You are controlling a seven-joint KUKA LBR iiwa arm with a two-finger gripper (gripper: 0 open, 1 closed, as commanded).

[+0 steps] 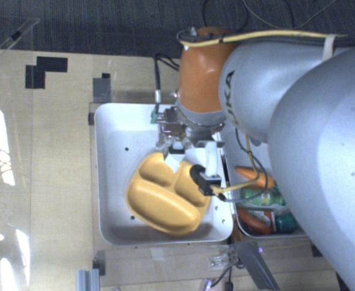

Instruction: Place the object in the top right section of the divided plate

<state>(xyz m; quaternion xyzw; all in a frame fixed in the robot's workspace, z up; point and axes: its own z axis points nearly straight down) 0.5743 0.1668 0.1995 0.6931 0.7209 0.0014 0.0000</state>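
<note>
**Q:** Where is the claw?
**A:** The claw (172, 139) sits at frame centre, beneath the orange band (202, 77) of the arm (311, 132), over the upper half of the left bin (108, 162). Seen from above, it cannot be told whether it is open or closed.

**Q:** And the plate?
**A:** The yellow plate (162, 200) lies in the lower middle of the same bin, just below the claw in the frame. Its two small sections point up-frame toward the claw, and the large section faces the bin's lower wall. The claw's tip overlaps the plate's upper rim, near the ridge between the small sections. Whether they touch cannot be told.

**Q:** What else is shown?
**A:** The right bin (250, 230), at lower right and largely covered by the arm, holds an orange piece (249, 173), a green piece (269, 199) and a red piece (256, 221). All three lie right of the plate.
</note>
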